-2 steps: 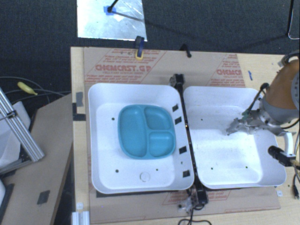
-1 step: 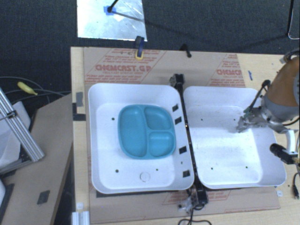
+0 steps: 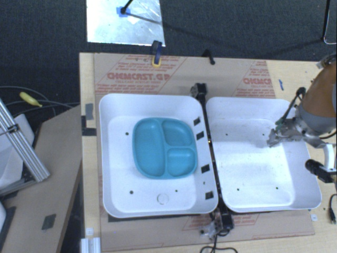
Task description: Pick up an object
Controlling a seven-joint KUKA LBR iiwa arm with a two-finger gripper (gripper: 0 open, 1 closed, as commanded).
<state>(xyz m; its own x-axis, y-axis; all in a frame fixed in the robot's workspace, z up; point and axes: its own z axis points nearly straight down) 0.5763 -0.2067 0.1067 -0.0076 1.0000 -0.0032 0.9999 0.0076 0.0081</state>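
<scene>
step: approach, nothing grasped yet | gripper (image 3: 274,137) low over right bin (image 3: 253,194), right of frame; jaw state cannot be told | blue divided plate (image 3: 164,147) flat in left bin (image 3: 118,115), centre-left | next: cross leftward, descend on plate rim

- One fixed camera looks down on my bench (image 3: 131,73) from above, at a slant.
- It stands far enough back to take in both bins whole, plus the floor past the bench's far edge.
- The left bin (image 3: 113,115) sits at frame centre-left; the right bin (image 3: 247,194) sits centre-right.
- My arm (image 3: 321,101) enters from the frame's right edge.
- The bench's far edge lies toward the top of the frame, its near edge toward the bottom.
</scene>
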